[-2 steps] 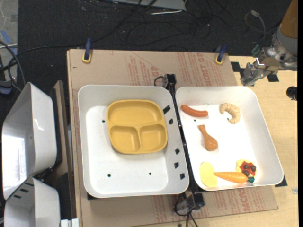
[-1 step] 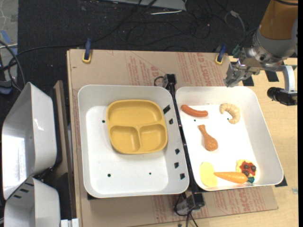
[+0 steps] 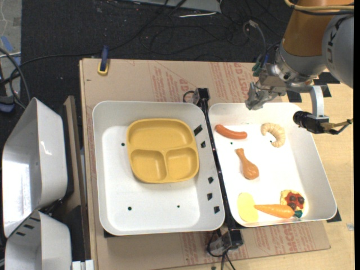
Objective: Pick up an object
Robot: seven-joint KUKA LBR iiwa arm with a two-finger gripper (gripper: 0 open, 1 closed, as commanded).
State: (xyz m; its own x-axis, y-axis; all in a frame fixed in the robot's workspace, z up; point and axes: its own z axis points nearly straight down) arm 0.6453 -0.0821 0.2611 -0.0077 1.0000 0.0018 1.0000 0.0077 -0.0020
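Observation:
The right bin (image 3: pixel 315 167) holds toy food: a red sausage (image 3: pixel 231 132), a pale croissant (image 3: pixel 274 133), a brown drumstick (image 3: pixel 247 163), a yellow slice (image 3: pixel 246 207), an orange carrot (image 3: pixel 274 210) and a small pizza piece (image 3: pixel 293 199). My gripper (image 3: pixel 258 101) hangs over the bin's far left rim, above and behind the sausage and to the left of the croissant. Nothing shows between its fingers, and it touches none of the objects.
The left bin (image 3: pixel 112 207) carries a yellow divided plate (image 3: pixel 163 150). A black divider with clips (image 3: pixel 209 151) runs between the bins. Cables lie on the dark floor behind the bench. White containers (image 3: pixel 34 162) stand at the far left.

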